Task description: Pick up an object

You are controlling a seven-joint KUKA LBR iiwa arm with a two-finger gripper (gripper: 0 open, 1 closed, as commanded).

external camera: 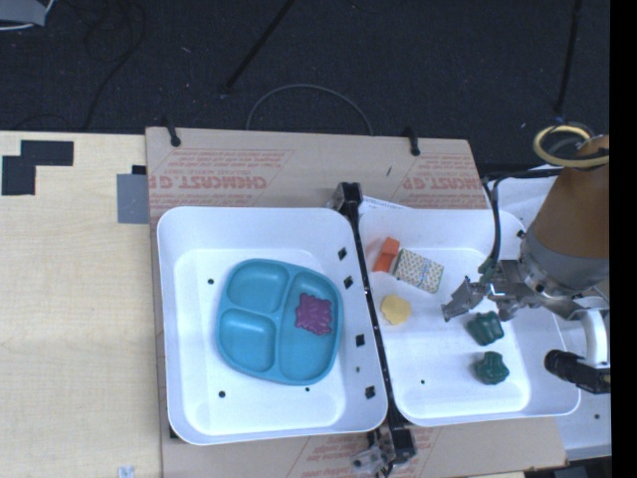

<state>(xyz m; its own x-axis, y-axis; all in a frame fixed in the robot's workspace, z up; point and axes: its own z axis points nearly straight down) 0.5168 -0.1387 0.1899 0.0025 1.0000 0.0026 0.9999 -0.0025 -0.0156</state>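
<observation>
The right bin (438, 401) holds several small objects. An orange block (385, 255) and a patterned box (419, 271) lie at its far left, with a yellow piece (395, 310) below them. Two dark green lumps sit toward the right, one (487, 330) above the other (491, 368). My gripper (476, 310) hangs low over the middle of this bin, open, its fingers spread. The upper green lump lies just beside the right finger, and nothing is held between the fingers.
The left bin (189, 366) carries a blue compartment tray (254, 327) with a purple object (315, 314) in its right compartment. A black divider (363, 307) runs between the bins. The arm's grey body (572, 237) covers the right bin's far right corner.
</observation>
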